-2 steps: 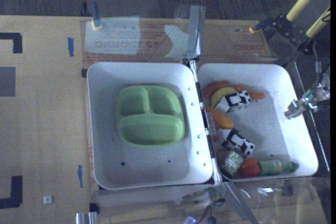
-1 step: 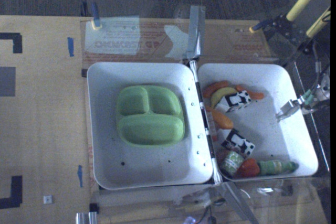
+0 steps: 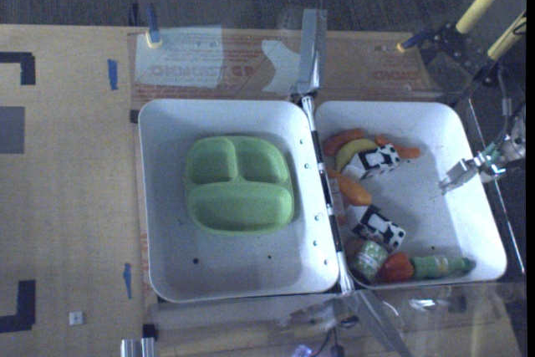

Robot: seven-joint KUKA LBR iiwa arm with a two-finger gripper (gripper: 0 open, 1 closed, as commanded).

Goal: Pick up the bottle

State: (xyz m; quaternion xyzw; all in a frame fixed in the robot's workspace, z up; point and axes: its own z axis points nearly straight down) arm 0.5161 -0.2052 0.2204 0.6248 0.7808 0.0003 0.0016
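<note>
Plywood tabletop [image 3: 67, 205] carries two white bins. Along the right bin's [image 3: 468, 205] near edge, by its near right corner, the green bottle [image 3: 439, 267] lies lengthwise. Farther back at the right rim, the gripper [image 3: 458, 174] hangs empty, jaws slightly apart.

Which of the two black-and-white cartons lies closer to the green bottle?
The lower carton, beside the jar; the green bottle lies nearby. The other carton sits higher, among orange pieces.
</note>
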